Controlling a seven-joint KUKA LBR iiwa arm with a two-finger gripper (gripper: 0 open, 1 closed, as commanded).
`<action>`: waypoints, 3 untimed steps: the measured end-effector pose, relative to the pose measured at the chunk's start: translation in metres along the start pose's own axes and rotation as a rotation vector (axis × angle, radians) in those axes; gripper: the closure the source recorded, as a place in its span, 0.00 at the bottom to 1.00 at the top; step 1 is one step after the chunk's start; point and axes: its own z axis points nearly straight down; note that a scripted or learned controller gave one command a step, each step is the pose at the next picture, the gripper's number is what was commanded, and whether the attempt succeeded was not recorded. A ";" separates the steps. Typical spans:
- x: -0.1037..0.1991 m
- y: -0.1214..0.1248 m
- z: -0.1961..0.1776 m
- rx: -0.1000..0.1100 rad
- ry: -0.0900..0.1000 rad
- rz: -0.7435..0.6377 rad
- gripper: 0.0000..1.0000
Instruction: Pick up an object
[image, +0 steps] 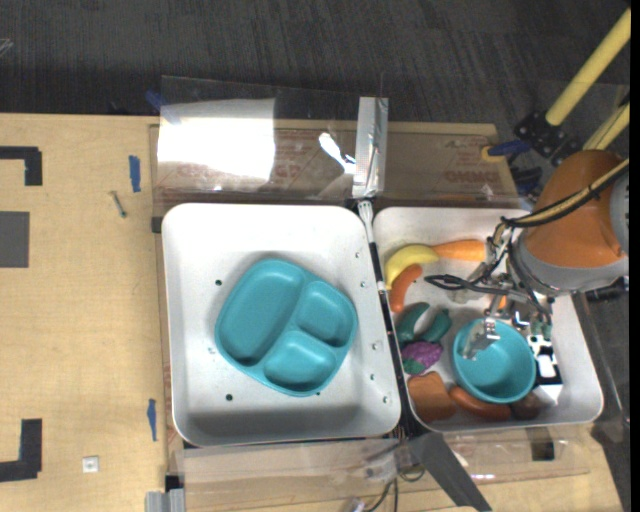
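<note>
The tabletop (70, 330) was pale wood, marked with black corner brackets and small strips of blue tape, and beyond its far edge lay dark grey carpet (300, 45). Two white bins sat side by side on it. The left bin (190, 250) held a teal divided tray (287, 325), lying a little askew near its middle. The right bin (580, 385) was crowded: a banana (408, 262) and an orange piece (460, 250) at the far side, a purple toy (422, 353) near the left wall, a teal bowl (495, 365) toward the near side, and brownish food shapes (440, 395) along the near wall. The arm (575, 225) reached in from the right, its orange band over the bin's far right corner. The gripper (490, 325) hung just above the bowl's far rim; whether its fingers were clenched or released, I could not tell. Clear plastic sheeting (215, 145) glared behind the bins, and yellow poles (595, 65) slanted at the far right.
</note>
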 end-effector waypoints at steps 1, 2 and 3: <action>0.057 -0.003 -0.004 -0.002 -0.061 0.087 0.00; 0.058 0.035 0.000 -0.002 -0.044 0.080 0.00; 0.038 0.040 0.005 0.003 -0.007 0.199 0.00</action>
